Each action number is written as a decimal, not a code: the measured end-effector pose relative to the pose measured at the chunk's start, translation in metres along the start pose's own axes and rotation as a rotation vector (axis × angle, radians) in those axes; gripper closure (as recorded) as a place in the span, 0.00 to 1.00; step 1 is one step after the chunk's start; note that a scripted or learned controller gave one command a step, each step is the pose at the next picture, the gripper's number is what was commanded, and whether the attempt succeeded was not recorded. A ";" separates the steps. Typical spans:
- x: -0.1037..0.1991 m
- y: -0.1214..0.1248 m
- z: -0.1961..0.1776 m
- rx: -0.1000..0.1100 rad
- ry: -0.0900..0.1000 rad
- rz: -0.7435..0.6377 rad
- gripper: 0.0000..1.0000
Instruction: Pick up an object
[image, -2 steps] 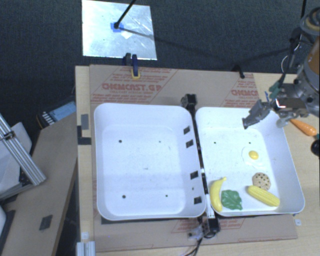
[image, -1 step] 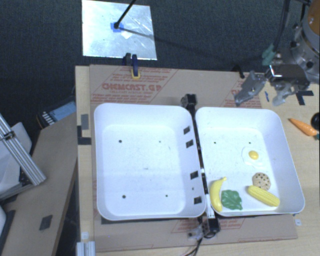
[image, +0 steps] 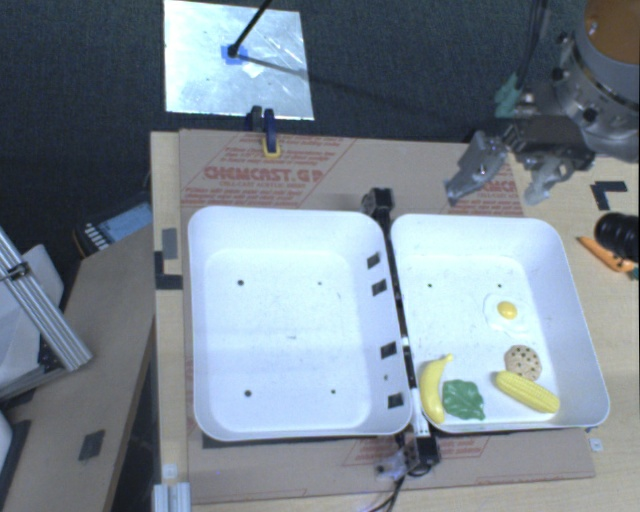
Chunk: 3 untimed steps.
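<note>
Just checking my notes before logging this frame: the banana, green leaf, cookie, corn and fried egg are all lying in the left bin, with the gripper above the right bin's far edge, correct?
Not quite: the camera view shows the banana, green leaf, cookie, corn and fried egg in the right bin, not the left bin. The gripper is above the right bin's far edge, as you said.

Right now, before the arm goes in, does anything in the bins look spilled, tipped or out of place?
Nothing stands out. The fried egg, cookie, corn cob, banana and green leafy piece all lie inside the right bin, clustered toward its near side; the leaf touches the banana. The tool hovers open above that bin's far edge, holding nothing.
</note>
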<state>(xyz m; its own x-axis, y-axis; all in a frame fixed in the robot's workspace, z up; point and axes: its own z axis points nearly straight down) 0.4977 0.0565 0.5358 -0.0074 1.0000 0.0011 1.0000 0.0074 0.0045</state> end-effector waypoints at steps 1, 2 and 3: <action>-0.002 0.000 -0.011 -0.002 0.000 -0.002 1.00; 0.077 0.033 0.063 0.010 -0.001 -0.003 1.00; 0.103 0.076 0.144 0.010 -0.003 0.001 1.00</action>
<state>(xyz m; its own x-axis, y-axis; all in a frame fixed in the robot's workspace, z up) 0.5738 0.1607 0.3925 -0.0066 1.0000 -0.0015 1.0000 0.0066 -0.0056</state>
